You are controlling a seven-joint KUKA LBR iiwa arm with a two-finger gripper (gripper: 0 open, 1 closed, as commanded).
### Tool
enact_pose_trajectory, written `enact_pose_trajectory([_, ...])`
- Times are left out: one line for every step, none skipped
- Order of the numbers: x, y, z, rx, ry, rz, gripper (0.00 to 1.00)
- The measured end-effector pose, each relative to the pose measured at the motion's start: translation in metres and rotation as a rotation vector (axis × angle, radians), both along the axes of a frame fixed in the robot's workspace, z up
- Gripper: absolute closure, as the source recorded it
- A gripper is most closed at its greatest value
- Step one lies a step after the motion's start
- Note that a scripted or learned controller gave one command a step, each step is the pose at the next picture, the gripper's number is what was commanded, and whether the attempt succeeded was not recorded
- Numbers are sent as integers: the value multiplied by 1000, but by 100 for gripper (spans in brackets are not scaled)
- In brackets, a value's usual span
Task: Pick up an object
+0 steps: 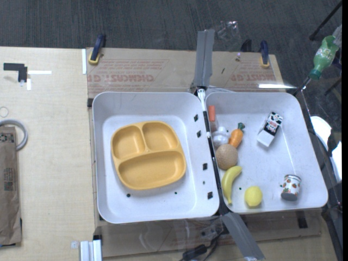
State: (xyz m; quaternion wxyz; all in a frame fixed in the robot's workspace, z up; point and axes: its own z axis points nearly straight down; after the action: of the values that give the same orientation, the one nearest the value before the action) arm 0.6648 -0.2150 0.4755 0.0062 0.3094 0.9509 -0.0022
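Observation:
The right white bin (304, 145) holds several small objects. An orange carrot (235, 136) lies near its left wall, with a brown round fruit (227, 156) just below it. A yellow banana (230, 182) curves along the lower left, and a lemon (253, 196) sits beside it. A small black-and-white carton (269, 129) lies towards the upper right. A little patterned can (291, 187) stands at the lower right. Against the left wall are a thin red item (211, 113) and a pale silvery item (219, 140).
The left white bin (103, 189) holds a yellow divided plate (148, 154). Cardboard (147, 72) with blue clamps (98, 48) lies behind both bins. A green bottle (325, 52) stands at the upper right, and a brown bag (8, 184) lies far left.

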Motion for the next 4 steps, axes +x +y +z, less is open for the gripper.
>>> enact_pose_trajectory([1,0,9,-1,-2,1,100])
enact_pose_trajectory([3,0,17,-2,-4,2,100])
enact_pose_trajectory([4,0,25,-4,-5,4,100])
enact_pose_trajectory([6,0,33,-5,-6,5,100])
